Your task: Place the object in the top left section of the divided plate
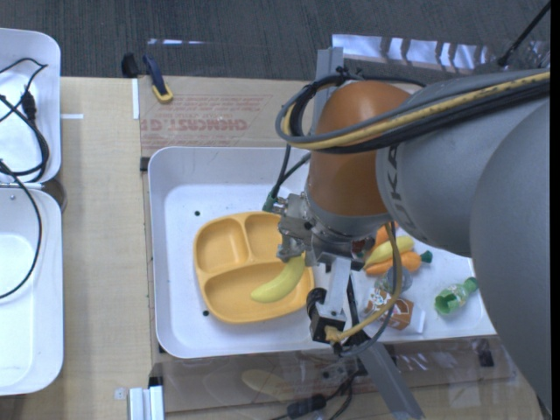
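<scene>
There are two white bins. The left bin has black wires in it. The right bin has one yellow plate with three parts. One banana lies in the big bottom part, and the top left part has nothing in it. The claw is just above the banana's right end. I cannot tell if it is wide or narrow. Right of the plate lie one carrot, one small box and one green bottle.
</scene>
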Robot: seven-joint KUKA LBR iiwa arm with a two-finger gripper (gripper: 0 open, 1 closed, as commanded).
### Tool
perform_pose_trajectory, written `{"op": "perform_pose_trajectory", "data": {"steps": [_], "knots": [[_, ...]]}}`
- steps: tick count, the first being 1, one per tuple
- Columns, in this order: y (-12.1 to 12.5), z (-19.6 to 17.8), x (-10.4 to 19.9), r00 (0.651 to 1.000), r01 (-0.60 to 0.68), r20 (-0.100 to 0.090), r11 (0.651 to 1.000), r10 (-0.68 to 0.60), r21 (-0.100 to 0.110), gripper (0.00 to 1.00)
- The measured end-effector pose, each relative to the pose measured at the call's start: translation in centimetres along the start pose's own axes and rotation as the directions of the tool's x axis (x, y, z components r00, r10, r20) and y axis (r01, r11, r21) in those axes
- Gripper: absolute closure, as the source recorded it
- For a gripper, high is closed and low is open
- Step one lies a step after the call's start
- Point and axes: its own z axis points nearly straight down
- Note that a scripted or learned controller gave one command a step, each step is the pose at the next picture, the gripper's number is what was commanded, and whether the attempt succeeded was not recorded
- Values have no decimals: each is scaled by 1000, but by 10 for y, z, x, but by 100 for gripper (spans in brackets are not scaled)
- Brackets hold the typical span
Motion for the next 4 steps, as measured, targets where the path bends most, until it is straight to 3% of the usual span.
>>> {"op": "perform_pose_trajectory", "data": {"steps": [1, 2, 3, 4], "knots": [[-6, 141, 25, 765, -645, -3, 765, 645, -1, 100], [10, 138, -22, 774, -633, -14, 774, 633, 1, 100], [24, 41, -83, 821, -572, -2, 821, 572, 0, 100], [86, 30, -45, 859, -512, 0, 859, 512, 1, 100]]}}
